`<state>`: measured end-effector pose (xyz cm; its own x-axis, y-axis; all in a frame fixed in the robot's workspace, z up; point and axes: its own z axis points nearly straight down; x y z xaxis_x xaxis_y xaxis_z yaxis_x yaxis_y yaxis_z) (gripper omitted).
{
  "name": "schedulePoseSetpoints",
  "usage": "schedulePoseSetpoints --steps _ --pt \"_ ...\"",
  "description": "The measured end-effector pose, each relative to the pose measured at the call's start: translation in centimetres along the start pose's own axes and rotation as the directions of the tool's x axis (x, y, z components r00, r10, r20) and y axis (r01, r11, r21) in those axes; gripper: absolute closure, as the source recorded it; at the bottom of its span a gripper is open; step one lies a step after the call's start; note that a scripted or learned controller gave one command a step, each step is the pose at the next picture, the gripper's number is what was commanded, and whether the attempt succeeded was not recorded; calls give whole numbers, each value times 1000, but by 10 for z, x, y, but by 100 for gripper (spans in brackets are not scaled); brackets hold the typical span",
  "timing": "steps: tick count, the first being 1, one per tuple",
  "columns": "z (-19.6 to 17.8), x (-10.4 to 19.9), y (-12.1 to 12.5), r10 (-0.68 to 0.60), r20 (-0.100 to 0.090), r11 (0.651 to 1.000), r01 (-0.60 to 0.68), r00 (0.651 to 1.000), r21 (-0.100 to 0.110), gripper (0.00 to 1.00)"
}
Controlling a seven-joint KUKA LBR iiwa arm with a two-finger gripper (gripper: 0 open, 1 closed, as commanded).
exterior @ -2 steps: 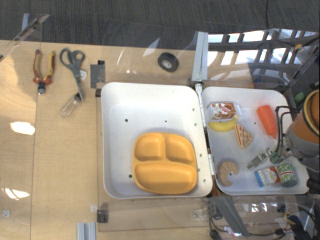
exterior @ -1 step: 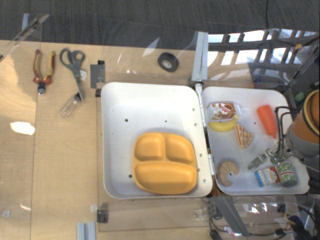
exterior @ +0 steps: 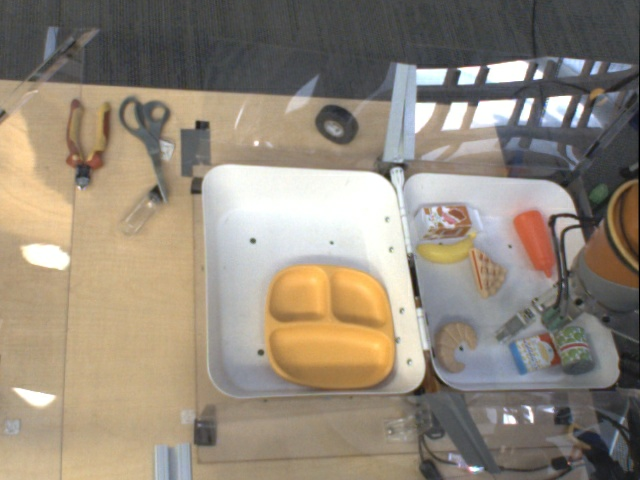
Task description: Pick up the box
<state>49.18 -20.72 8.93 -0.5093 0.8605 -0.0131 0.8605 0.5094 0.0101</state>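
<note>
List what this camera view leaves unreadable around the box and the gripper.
- Gripper: too small to tell open from shut.
- Box: print too small to read; the green can crowds its right end.
- Arm: cut off by the right edge.

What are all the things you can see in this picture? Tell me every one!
tray: 1, yellow, three compartments, in left bin
left bin: 1, white, bench middle
right bin: 1, white, beside left bin
snack packet: 1, red and white, right bin, far left
banana: 1, yellow, against the packet's near side
sandwich wedge: 1, tan, right bin middle
orange bottle: 1, right bin, far right
round cookie: 1, brown, right bin, near left
box: 1, blue and red, right bin, near right
can: 1, green, beside the box
scissors: 1, grey, bench left
pliers: 1, red handles, far left
tape roll: 1, black, behind the bins
arm: 1, grey and orange, right edge
gripper: 1, above the box
</note>
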Motion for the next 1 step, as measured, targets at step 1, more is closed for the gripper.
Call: schedulePoseSetpoints --steps 1 --pt "0 0 0 -52 0 999 52 999 0 0"
